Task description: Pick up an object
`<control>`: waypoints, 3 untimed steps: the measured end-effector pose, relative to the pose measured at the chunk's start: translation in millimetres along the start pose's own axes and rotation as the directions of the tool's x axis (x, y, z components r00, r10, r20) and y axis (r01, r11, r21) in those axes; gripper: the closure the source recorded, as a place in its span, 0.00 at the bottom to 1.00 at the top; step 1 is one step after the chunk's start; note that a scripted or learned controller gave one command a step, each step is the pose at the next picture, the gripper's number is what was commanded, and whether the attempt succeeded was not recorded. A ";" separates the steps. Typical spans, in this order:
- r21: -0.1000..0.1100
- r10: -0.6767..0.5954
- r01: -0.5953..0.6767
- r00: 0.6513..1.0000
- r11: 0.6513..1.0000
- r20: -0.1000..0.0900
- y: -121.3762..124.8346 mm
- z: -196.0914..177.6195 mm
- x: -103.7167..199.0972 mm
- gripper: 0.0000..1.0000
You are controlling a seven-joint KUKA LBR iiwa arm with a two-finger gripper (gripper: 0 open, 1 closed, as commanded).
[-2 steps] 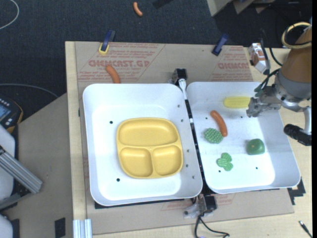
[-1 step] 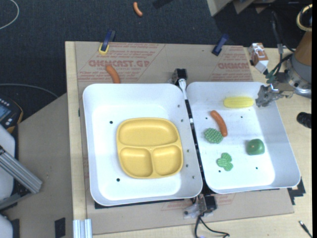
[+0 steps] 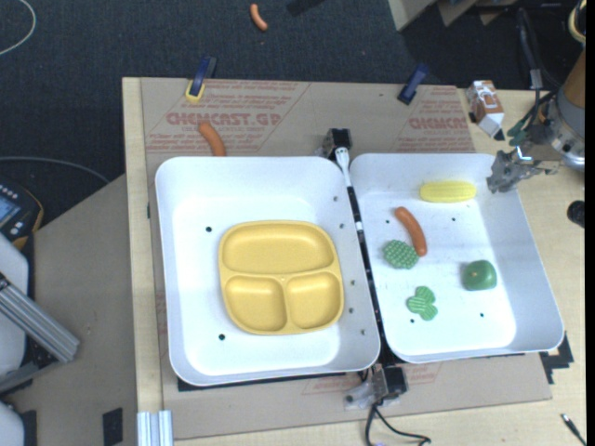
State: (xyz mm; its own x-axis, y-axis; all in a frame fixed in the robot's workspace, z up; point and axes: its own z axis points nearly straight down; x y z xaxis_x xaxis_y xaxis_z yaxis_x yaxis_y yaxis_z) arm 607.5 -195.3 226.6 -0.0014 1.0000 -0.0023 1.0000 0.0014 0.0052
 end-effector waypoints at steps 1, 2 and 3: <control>0.007 -0.003 0.003 1.000 1.000 -0.004 -7.0 -6.0 45.1 1.00; 0.009 -0.002 0.002 1.000 1.000 -0.005 -25.9 5.7 92.6 1.00; 0.009 -0.003 0.003 1.000 1.000 -0.005 -48.5 1.3 139.6 1.00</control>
State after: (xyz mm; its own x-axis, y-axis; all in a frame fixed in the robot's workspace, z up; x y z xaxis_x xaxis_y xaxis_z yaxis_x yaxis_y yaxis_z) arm 558.8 -55.8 224.7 -0.0042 1.0000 0.0023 1.0000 0.0042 -0.0038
